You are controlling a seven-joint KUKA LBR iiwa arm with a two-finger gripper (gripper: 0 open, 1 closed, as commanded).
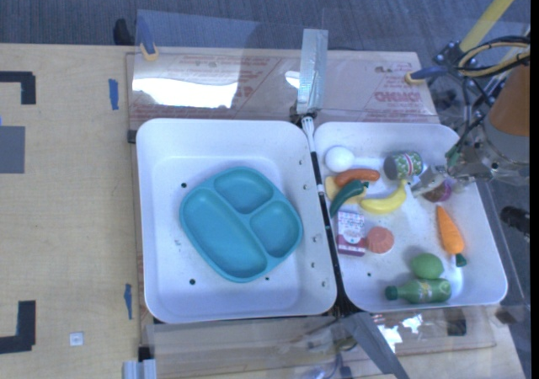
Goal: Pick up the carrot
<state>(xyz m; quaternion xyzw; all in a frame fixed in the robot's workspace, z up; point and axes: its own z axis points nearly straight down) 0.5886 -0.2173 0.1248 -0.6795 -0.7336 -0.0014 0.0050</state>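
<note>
Two bins: left bin [160, 226] bearing a teal divided plate [241, 223]; right bin [488, 272] crowded with toy food.
Carrot [450, 231]: lying flat near the right wall of the right bin, pointed end up toward the far rim, green stub toward the near corner; apart from its neighbours, so open to a grasp from above.
Neighbours: lime [427, 265] and green bottle [418, 290] just below-left; banana [383, 200], can [403, 165], egg [339, 157] farther left.
Gripper [444, 181]: low over the far right part of the right bin, beside a dark reddish item; opening of the tips too blurred to tell, nothing seen held.
Relation: carrot near, just toward the near side of the gripper, not touching.
Judged step: approach, a short shift toward the near side and a descent needed.
</note>
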